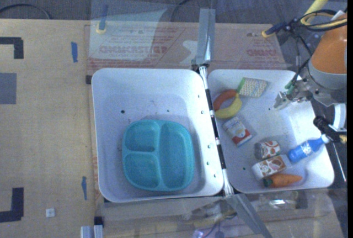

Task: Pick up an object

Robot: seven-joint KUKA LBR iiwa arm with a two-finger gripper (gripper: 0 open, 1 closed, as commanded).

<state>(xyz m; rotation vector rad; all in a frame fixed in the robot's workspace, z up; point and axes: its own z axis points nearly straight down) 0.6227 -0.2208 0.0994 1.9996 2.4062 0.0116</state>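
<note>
Right bin (325, 176), contents: blue bottle (305, 149) with white cap, lying tilted, below the end effector (288, 94) and apart from it; orange carrot (284, 180); two small red-and-white cartons (268, 167), (238, 131); small can (267, 149); yellow-orange ring (226, 103); checked sponge (252, 86) just left of the end effector. Left bin (105, 121): one teal divided plate (158, 154), well left. Whether the end effector's jaws stand apart or together: cannot tell. Both bins on worktop (44, 121).

Tray (159, 154) in left bin (110, 121) — carton (238, 131), bottle (305, 149) in right bin (309, 121).
</note>
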